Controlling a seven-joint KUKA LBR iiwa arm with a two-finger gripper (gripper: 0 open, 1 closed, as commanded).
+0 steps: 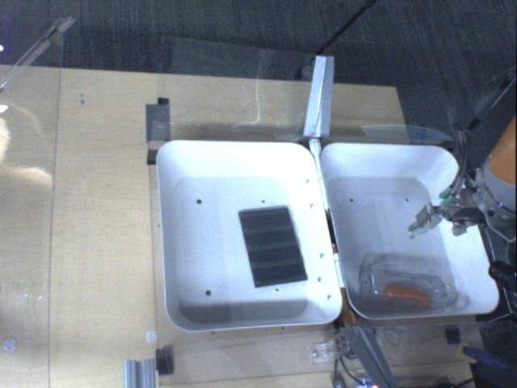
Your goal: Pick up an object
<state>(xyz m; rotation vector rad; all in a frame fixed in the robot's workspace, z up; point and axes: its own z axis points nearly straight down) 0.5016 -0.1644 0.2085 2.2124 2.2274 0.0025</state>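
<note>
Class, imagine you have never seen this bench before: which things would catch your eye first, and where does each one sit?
The dark ribbed rectangular pad stands out most, lying flat near the middle of the left bin. Next comes the clear plastic container with something orange inside, near the front of the right bin. The gripper hangs over that bin's right side, above and apart from the container.
</note>
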